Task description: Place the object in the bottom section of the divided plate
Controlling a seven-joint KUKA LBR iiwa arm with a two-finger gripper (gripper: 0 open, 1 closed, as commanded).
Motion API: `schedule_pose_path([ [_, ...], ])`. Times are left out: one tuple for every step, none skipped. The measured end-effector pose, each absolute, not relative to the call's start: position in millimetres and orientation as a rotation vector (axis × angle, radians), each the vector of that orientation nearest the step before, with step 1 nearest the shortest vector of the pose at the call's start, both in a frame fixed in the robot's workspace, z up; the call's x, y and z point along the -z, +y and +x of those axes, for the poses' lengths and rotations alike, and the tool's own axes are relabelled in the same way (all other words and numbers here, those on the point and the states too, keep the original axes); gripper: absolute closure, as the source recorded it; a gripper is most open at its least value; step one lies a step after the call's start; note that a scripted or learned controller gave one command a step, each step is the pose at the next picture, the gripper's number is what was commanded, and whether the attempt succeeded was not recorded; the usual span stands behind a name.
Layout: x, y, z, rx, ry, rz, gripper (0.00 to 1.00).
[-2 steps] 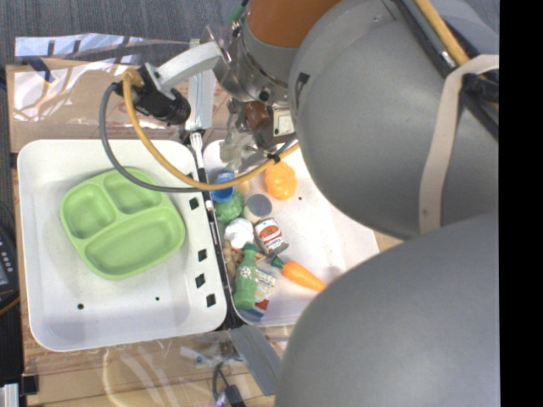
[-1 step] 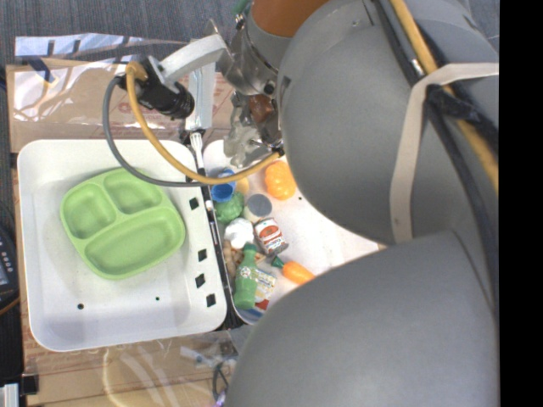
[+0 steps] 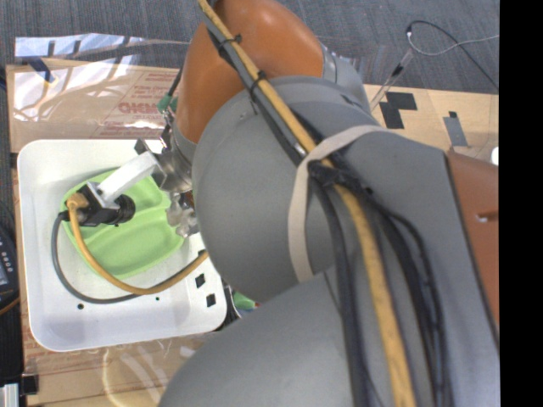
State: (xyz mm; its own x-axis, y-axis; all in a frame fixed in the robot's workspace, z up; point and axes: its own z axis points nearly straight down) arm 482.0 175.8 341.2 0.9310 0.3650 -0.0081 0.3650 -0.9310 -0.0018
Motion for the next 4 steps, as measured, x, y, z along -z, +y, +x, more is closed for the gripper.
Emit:
schedule_pose_path([
  [-315, 133, 475.6, -0.011, -0.329, -3.123, 1.0],
  [-315, 133, 475.5, -0.012, -0.329, -3.123, 0.0],
  [-307, 200, 489.4, -0.004, -0.322, -3.126, 0.0],
  [-267, 217, 555.2, -0.007, -0.324, -3.129, 0.0],
])
